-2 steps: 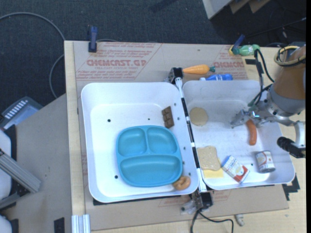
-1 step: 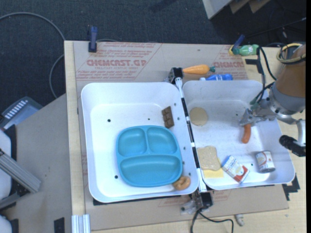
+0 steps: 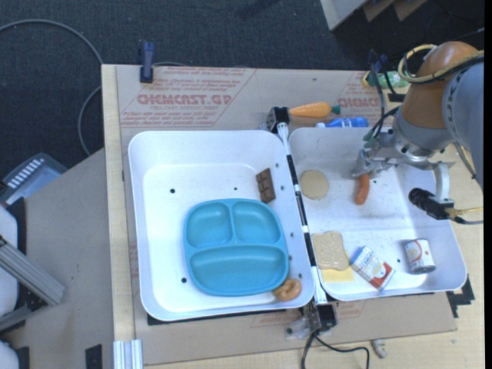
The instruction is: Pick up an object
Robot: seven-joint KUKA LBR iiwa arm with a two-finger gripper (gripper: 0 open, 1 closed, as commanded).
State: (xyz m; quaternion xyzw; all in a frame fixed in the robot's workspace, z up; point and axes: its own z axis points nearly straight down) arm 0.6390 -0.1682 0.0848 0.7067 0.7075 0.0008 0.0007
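Note:
My gripper (image 3: 372, 164) hangs over the back middle of the right bin (image 3: 453, 271), at the end of the grey arm with the orange band (image 3: 438, 64). Just below and in front of it lies a small orange sausage (image 3: 361, 191) on the bin floor, its upper end right at the gripper's tip. I cannot tell whether they touch. To the left of the sausage rests a round tan cookie (image 3: 314, 184). Near the front of this bin lie a bread slice (image 3: 330, 248) on a yellow cheese square, a small carton (image 3: 370, 267) and a little can (image 3: 419, 255).
The left bin (image 3: 154, 206) holds a blue divided plate (image 3: 234, 246), a brown chocolate piece (image 3: 265, 184) by the divider and a pretzel-like bit (image 3: 288, 288) at its front right corner. Behind the bins lie a carrot (image 3: 311, 110) and a blue bottle (image 3: 347, 122).

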